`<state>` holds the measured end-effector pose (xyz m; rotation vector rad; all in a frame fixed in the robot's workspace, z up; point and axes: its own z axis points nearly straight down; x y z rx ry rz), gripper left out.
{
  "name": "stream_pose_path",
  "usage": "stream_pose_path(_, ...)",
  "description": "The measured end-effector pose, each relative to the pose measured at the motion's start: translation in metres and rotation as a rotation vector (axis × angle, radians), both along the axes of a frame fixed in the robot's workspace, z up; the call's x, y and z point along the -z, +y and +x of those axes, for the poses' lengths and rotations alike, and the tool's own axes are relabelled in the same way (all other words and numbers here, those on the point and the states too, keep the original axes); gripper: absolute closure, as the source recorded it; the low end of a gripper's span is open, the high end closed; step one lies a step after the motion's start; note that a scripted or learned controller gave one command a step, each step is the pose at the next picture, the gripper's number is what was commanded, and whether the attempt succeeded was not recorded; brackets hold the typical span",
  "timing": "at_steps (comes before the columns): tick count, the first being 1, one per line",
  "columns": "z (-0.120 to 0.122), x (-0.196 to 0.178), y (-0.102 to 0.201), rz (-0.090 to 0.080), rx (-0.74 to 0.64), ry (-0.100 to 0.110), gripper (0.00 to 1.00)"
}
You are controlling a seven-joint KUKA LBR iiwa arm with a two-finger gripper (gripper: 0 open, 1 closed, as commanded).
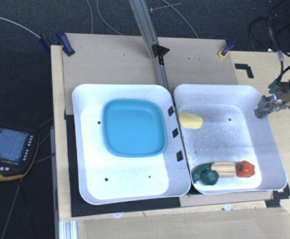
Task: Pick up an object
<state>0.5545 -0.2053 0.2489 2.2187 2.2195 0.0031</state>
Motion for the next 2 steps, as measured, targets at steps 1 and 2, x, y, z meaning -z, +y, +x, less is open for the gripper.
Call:
stream_pose_path(1,0.013,-0.008,0.054,0.002,-0.005,0.002,1.00)
stream_pose_path(2,0.024,0.004,0.110,0.002,-0.005,0.004,1.00)
